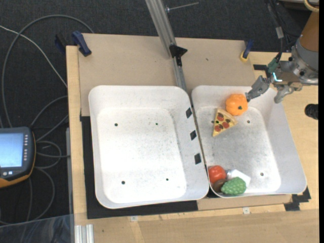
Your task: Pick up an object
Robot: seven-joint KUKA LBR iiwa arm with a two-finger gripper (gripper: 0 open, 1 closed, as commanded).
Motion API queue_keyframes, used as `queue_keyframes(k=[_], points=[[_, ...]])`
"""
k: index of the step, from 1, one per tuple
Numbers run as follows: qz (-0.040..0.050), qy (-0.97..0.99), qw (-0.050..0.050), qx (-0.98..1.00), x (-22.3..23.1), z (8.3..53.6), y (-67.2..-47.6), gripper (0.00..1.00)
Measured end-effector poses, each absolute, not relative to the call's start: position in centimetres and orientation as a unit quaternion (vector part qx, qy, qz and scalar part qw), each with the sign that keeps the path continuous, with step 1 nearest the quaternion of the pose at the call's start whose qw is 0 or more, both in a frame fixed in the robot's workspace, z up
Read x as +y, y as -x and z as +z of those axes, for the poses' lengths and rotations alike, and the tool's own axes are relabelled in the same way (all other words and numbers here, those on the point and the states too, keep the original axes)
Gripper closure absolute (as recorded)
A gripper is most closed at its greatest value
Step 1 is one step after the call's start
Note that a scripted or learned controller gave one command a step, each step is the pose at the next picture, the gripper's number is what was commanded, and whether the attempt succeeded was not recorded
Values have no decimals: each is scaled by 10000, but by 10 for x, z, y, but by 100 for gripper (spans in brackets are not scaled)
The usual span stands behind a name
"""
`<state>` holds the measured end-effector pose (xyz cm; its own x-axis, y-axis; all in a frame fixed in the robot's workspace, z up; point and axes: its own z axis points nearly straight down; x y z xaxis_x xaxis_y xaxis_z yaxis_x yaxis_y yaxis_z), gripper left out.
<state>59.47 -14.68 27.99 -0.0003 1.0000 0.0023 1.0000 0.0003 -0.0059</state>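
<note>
Hovering over the upper right corner of the right bin [283,135], the gripper [268,91] is seen with its two fingers spread apart and nothing caught between them. One finger [256,89] reaches down toward the orange fruit [236,104], which lies just beside that fingertip at the far end of the bin; whether they touch cannot be told. A pizza slice toy [223,122] is set directly against the fruit's near side. At the near edge of the same bin a red tomato [216,173], a green bumpy fruit [234,186] and a small white object [240,176] are huddled together. The left bin [136,146] is seen alongside.

The orange fruit is judged the likeliest target, being nearest the spread fingers. For a good grasp, the gripper should be shifted leftward until the fruit sits centred between the fingers, not under one of them. A round body is apt to roll away if it is pressed off-centre, so the descent is best made straight down, the closing line passing through the fruit's widest part. The fingers should be kept clear of the pizza slice toy, so that it is neither pinched nor dragged along. Closure is best delayed until both fingertips are below the fruit's middle.
</note>
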Motion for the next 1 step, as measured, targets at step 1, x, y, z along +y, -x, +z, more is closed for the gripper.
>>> queue_keyframes(k=[1], points=[[2, 7068, 14, -7074, -147, 282, -595, 0]])
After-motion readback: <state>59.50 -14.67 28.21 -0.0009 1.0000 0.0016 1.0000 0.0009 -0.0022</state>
